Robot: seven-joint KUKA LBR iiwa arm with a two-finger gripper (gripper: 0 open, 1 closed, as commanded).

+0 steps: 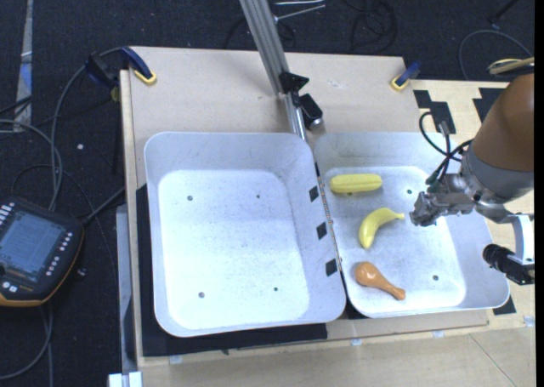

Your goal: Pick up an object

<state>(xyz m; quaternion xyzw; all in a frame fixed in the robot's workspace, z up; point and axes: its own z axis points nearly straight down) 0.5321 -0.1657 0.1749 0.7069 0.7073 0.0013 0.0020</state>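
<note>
Seen from above, 2 shallow white bins sit side by side on a wooden bench. The right bin (476,296) holds 3 toy foods: a yellow corn cob (356,183) near its far edge, a yellow banana (375,225) at the middle and an orange drumstick (379,281) toward the near edge. The grey arm (508,143) reaches in from the right, its gripper (422,211) low over the right bin, just beside the banana's tip. Whether the pincer is apart or together cannot be told. The left bin (229,236) lies alongside.
</note>
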